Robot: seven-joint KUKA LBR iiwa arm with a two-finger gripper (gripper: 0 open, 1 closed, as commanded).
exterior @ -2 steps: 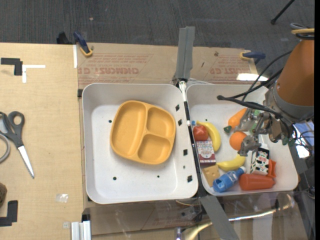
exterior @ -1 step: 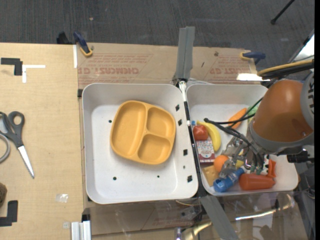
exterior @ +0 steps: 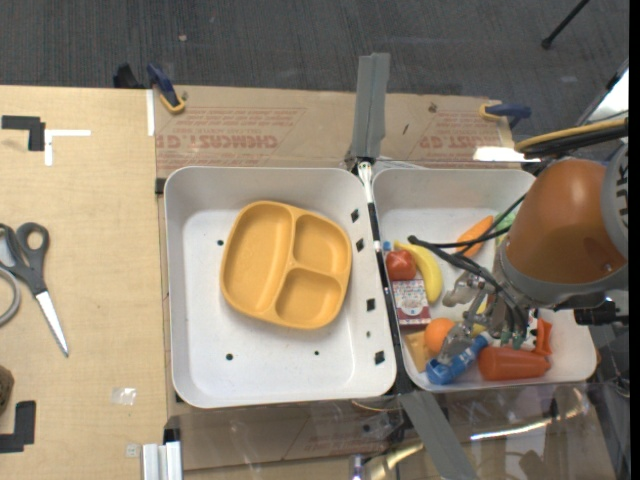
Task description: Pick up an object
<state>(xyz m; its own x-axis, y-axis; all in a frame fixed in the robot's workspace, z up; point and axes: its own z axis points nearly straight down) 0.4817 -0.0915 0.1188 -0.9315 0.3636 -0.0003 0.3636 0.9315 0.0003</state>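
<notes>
Camera view, looking down at a slant:

Arm: the grey arm with its orange band [exterior: 565,230] comes in from the right and hangs over the right bin [exterior: 430,183], so it hides a good chunk of that bin.

Gripper: the gripper [exterior: 478,320] points down into the pile near the bin's front, in a mess of cables and metal bits.

Fingers: honestly can't tell if they're open or closed, too cluttered and small to read.

Nearest thing: a blue object [exterior: 452,364] lies just below the fingers, looks like it's touching or nearly so, but I can't see it pinched between them.

Orange ball [exterior: 438,334]: just left of the gripper, right beside the blue object.

Red piece [exterior: 512,363]: long, lies along the front wall, just right of the blue object.

Banana [exterior: 428,268]: further back, left of the gripper, next to a red tomato-ish thing [exterior: 401,264].

Carrot [exterior: 475,233]: towards the back, tilted.

Left bin [exterior: 190,298]: holds a yellow divided plate [exterior: 287,264].

Desk [exterior: 80,268]: scissors [exterior: 38,283] lie off to the left.
</notes>
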